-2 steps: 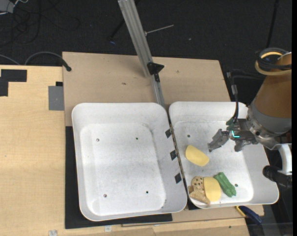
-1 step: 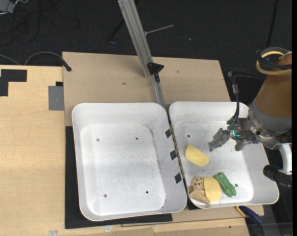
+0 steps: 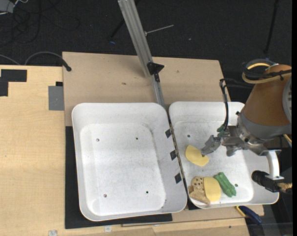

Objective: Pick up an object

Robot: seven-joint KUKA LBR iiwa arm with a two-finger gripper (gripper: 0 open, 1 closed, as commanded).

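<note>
In the right bin [image 3: 202,114] a pale yellow lump [image 3: 196,156] lies near the middle left. Further toward the front lie a tan spotted piece [image 3: 198,189], a yellow block [image 3: 212,189] and a green pod-shaped toy [image 3: 225,184], close together. My gripper [image 3: 210,146] reaches in from the right and hovers at the yellow lump's right edge, its fingertip [image 3: 207,150] touching or almost touching it. Nothing is visibly held between the fingers.
The left bin [image 3: 84,113] sits beside the right one, with black clips [image 3: 174,155] along the shared rim. A slanted metal rail [image 3: 138,38] rises behind the bins. The arm's orange-banded body [image 3: 266,107] overhangs the right bin's right side.
</note>
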